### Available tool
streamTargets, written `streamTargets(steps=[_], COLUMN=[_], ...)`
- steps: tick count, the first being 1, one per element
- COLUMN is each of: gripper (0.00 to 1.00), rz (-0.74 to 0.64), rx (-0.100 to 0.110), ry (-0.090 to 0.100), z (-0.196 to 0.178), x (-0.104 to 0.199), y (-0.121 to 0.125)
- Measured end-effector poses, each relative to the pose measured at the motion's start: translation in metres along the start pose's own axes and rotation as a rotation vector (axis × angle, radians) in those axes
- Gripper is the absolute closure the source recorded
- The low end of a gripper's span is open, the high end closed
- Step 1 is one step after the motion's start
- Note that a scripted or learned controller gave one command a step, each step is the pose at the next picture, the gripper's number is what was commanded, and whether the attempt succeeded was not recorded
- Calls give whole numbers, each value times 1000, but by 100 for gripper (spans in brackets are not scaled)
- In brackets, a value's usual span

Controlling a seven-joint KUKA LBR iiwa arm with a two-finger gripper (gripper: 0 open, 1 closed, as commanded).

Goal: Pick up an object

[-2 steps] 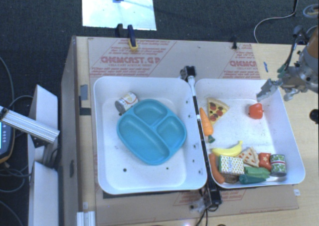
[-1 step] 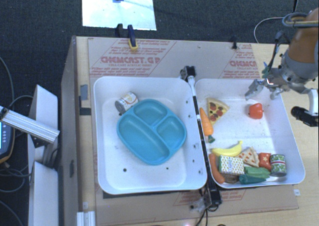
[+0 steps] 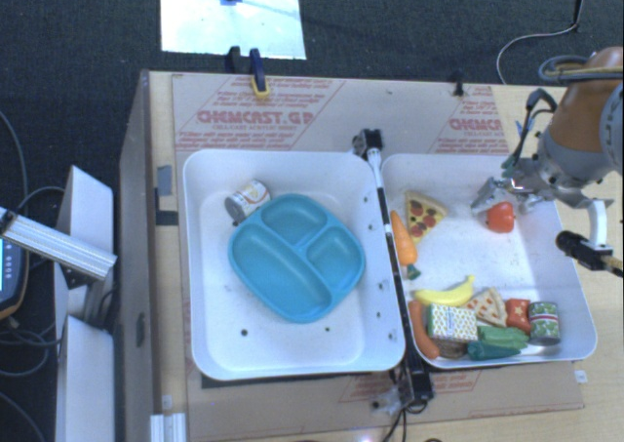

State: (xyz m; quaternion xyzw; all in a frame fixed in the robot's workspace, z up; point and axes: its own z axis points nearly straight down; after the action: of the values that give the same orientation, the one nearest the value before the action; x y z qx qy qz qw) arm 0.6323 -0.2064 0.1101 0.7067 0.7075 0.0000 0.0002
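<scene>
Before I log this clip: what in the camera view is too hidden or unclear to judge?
- Pincer: too small to tell whether it grips the tomato.
- Arm: cut off by the right edge.
- Can: label too small.
- Carrot: partly behind the bin rim.

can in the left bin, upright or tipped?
Tipped. The can lies on its side at the blue tray's upper-left edge, its round end facing lower left and its label side showing.

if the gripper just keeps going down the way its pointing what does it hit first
Most likely the red tomato, which sits right at the gripper tips in the right bin. Depth is hard to judge from above, so contact may already be close.
</scene>
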Motion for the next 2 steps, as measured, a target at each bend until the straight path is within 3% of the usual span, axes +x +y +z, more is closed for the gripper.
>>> streamTargets(steps=[2], gripper=[0], rz=[-1], rx=[-2], ry=[-1], z=[6], x=[0], y=[1])
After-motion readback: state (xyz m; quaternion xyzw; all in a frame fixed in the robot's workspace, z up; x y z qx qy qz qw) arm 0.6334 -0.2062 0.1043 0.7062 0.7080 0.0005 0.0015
